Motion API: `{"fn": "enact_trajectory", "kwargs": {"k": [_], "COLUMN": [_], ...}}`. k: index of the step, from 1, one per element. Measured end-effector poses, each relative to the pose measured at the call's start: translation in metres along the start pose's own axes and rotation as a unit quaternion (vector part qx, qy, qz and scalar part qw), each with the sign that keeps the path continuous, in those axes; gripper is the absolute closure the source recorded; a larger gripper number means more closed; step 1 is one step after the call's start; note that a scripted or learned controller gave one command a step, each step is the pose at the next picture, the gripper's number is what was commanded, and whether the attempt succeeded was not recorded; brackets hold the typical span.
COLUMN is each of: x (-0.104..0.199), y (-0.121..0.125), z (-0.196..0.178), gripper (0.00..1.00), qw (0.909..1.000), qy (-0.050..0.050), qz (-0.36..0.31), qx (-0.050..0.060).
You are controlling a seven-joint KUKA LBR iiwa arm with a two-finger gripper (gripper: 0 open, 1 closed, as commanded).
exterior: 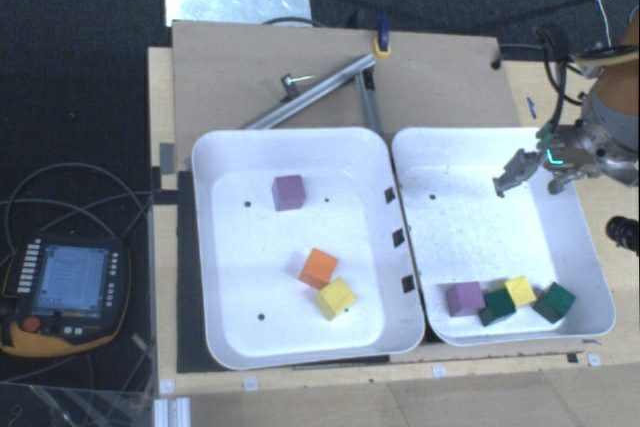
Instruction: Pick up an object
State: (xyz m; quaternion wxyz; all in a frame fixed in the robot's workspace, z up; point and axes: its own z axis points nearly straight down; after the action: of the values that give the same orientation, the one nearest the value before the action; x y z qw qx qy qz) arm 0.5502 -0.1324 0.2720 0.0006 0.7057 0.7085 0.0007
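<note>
Purple block [464, 297] well below gripper [534, 173]

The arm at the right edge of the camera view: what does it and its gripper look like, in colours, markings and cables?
The arm is grey with an orange band above the wrist. Dark cables loop along its upper side. The gripper is grey metal, and a small teal light glows at its base, close to the wrist.

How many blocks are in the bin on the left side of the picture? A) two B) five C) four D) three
D, three: the left bin holds a purple block, an orange block and a yellow block touching the orange one.
</note>
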Motion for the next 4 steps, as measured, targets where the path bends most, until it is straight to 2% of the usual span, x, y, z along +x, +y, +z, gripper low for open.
{"fn": "enact_trajectory", "kwargs": {"k": [1,2,3,4], "x": [0.004,0.007,-0.003,-0.003], "y": [0.005,-0.004,-0.006,-0.004], "z": [0.043,0.095,0.148,0.134], "gripper": [0.00,0.00,0.00,1.00], "qw": [1.0000,1.0000,1.0000,1.0000], "qy": [0.000,0.000,0.000,0.000], "qz": [0.001,0.001,0.001,0.000], "qx": [0.002,0.003,0.003,-0.001]}}
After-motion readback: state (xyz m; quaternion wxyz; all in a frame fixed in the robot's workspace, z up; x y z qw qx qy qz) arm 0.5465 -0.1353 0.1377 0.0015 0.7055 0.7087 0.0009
